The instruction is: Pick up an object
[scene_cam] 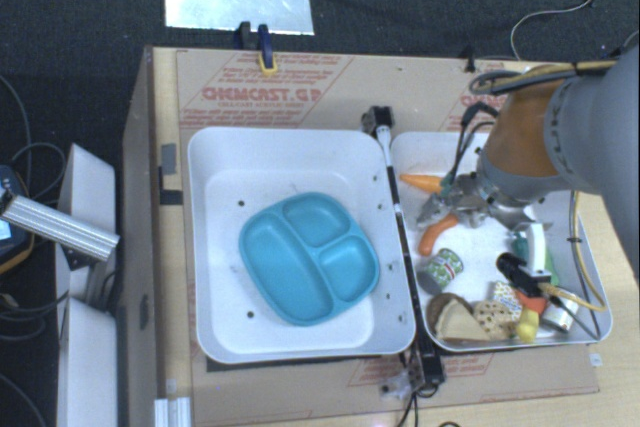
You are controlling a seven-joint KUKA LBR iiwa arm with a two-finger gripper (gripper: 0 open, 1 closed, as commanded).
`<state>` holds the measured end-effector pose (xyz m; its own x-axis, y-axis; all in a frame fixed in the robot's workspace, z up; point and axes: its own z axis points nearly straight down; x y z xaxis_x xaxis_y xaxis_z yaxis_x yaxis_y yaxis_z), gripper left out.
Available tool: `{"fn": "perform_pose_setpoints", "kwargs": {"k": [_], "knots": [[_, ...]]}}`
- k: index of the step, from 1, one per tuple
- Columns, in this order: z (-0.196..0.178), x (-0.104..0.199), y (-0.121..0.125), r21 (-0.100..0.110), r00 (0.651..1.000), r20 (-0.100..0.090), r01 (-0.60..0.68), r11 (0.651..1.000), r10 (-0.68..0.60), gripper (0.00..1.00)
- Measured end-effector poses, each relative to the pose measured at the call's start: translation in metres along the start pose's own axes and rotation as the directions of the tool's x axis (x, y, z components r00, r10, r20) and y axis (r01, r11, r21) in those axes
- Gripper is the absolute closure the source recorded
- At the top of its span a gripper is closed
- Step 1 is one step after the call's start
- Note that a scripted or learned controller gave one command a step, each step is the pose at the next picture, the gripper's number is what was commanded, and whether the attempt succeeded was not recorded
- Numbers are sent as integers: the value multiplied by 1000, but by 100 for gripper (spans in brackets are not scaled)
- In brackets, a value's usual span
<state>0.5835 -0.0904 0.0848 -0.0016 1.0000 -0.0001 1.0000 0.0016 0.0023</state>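
My gripper (452, 208) hangs low over the left part of the right bin (590, 320), reaching in from the right. Just below it lies a short orange piece (437, 235), close to the gripper's tip; whether they touch is unclear. An orange carrot (422, 182) lies just above and left of the gripper, near the bin's left wall. A small green-and-white can (445, 267) sits below the orange piece. Nothing is visibly held.
A blue divided plate (308, 257) lies in the left bin (215, 175). At the right bin's front edge sit a tan and brown item (455, 319), a spotted block (490, 317), a yellow piece (527, 324) and a silvery piece (558, 316).
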Motion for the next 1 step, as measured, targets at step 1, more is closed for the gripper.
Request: {"fn": "perform_pose_setpoints", "kwargs": {"k": [1], "knots": [[-11, 0, 1, -2, 1000, 0, 1, 1000, -1, 100]]}}
